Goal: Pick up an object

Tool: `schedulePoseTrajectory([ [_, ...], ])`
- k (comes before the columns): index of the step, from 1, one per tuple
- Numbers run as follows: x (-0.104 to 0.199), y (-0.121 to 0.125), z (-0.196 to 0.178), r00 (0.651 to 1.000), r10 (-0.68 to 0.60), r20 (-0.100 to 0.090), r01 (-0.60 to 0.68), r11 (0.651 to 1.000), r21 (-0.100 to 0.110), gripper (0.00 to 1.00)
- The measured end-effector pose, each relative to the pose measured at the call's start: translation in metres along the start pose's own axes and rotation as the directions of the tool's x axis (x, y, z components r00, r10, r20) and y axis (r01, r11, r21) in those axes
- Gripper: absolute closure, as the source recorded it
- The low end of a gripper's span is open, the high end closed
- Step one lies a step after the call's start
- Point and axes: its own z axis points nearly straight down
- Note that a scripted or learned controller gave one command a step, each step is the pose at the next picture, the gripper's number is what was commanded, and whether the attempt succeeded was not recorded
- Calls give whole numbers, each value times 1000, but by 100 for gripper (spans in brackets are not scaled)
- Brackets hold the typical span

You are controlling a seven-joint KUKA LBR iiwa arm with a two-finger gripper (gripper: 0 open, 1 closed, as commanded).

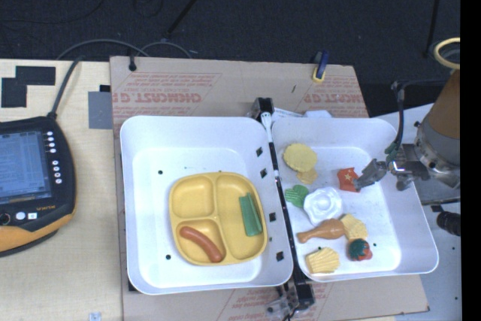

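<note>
A: While the gripper (370,174) hung over the right bin (409,255), I couldn't tell its state.

B: Small red toy (347,178) sat just beside its tip; it needed centring, then a straight drop.

Colours, both bins

White bins (143,154); yellow tray (197,201) with red-orange sausage (201,243) and green stick (250,214). Right side: yellow chip (300,157), red piece (347,179), green leaf (295,196), white egg (323,204), tan drumstick (323,230), red-green strawberry (359,250). Grey gripper (371,173), brown cardboard (225,90) with red print.
</note>
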Motion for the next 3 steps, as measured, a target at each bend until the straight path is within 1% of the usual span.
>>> schedulePoseTrajectory([
  [1, 39, -37, -299, 1000, -2, 4, 2, 1000, -18, 0],
  [2, 41, -36, -298, 1000, -6, 1, 6, 1000, 3, 100],
  [3, 24, -53, -222, 1000, 3, -1, -2, 1000, 8, 100],
])
